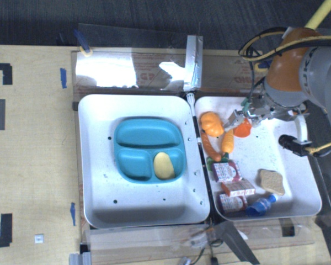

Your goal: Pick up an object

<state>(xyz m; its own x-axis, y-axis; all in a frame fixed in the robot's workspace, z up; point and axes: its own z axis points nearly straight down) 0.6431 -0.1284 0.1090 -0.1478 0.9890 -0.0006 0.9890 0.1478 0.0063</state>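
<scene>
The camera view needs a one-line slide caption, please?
KUKA arm's tool poised over play food in the right bin; blue tray occupies the left bin.

I see a light wooden bench carrying two shallow white bins side by side, the left bin and the right bin. Black marks and blue tape pieces lie on its surface.
</scene>
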